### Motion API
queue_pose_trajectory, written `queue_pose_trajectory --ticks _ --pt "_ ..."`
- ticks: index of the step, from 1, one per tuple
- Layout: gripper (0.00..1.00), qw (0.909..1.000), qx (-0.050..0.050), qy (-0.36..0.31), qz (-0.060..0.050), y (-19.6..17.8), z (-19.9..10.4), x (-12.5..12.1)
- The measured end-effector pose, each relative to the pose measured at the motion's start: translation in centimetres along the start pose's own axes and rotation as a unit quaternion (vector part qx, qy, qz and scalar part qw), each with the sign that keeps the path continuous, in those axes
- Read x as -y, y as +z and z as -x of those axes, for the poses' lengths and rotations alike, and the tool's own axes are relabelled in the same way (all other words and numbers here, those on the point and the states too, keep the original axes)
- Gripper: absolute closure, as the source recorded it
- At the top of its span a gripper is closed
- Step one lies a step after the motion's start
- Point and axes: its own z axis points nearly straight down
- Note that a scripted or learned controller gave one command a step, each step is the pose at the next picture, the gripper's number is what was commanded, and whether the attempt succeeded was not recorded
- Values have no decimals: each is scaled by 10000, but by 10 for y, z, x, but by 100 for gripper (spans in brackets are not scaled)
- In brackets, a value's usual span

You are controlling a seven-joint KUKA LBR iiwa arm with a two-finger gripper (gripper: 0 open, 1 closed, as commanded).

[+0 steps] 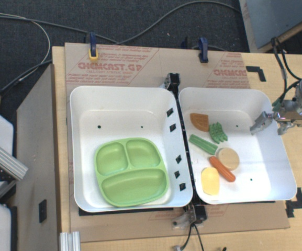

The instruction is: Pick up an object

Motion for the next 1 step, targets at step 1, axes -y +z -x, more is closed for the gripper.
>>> queue_pose_trajectory --ticks 1 --pt "0 10000 19 -20 69 -8 -1 -3"
